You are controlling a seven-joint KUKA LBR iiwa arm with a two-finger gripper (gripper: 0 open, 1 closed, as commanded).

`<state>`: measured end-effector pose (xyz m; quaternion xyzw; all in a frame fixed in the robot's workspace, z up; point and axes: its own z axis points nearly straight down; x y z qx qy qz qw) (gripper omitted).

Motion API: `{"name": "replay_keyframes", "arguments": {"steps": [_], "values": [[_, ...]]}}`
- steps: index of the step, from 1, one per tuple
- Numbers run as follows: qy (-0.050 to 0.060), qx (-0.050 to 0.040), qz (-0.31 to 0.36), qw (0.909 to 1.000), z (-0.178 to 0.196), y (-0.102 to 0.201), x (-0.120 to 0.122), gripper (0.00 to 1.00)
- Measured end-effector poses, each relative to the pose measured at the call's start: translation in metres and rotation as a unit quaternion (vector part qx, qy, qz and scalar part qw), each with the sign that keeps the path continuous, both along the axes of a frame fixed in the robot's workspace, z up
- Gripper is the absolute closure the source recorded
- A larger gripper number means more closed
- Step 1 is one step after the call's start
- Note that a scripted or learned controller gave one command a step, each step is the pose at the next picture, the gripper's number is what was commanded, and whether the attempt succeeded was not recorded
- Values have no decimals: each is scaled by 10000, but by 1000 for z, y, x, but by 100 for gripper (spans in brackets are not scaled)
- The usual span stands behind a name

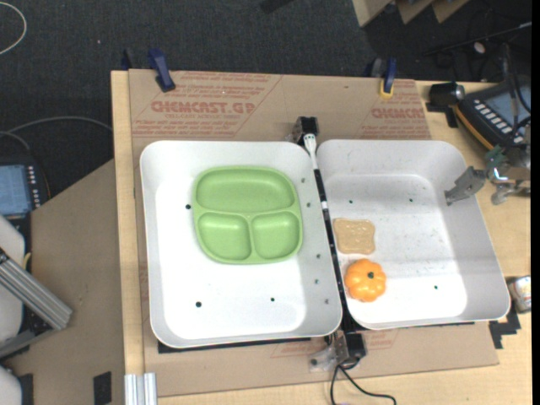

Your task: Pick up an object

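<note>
Fingers [462,186] at the right bin's [472,251] far edge, spread and empty. Best lowered squarely over the orange pumpkin [365,280], well left of them.

Left bin [164,251]: green sectioned plate [247,214], flat, right way up, one wide compartment toward the far edge and two smaller ones toward the near edge, sitting in the far half of the bin. Right bin [472,251]: tan bread slice [353,236] lying flat by the left wall, about mid-length. Small orange pumpkin [365,280] upright, stem up, just nearer than the slice, close to the near-left corner.
</note>
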<state>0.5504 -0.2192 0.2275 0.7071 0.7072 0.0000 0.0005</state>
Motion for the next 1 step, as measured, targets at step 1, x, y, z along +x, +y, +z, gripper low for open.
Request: {"name": "replay_keyframes", "arguments": {"steps": [1], "values": [[61,41,38,10000,-56,109,-61,0]]}}
